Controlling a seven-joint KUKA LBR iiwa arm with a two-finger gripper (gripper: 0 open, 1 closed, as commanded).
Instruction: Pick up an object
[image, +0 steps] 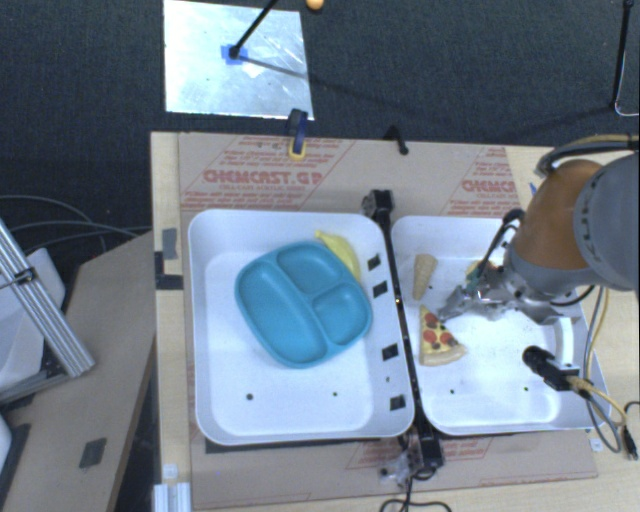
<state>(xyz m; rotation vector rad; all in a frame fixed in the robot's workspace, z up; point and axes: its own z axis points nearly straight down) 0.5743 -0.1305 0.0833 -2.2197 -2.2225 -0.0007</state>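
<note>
A toy pizza slice (437, 340) lies near the left side of the right bin (490, 410). A tan cone-shaped piece (424, 274) lies just behind it, close to the divider. My gripper (451, 304) hangs low over the right bin, its tip just above and to the right of the pizza slice. A small green and yellow thing (478, 270) peeks out behind the wrist, mostly hidden by it. In the left bin (215, 400), a blue divided plate (302, 302) rests with a yellow banana (341, 251) along its far edge.
The arm and its orange band (560, 225) cover the right bin's far right part. A black divider with clips (395, 320) runs between the bins. Cardboard (300, 175) lies under both bins.
</note>
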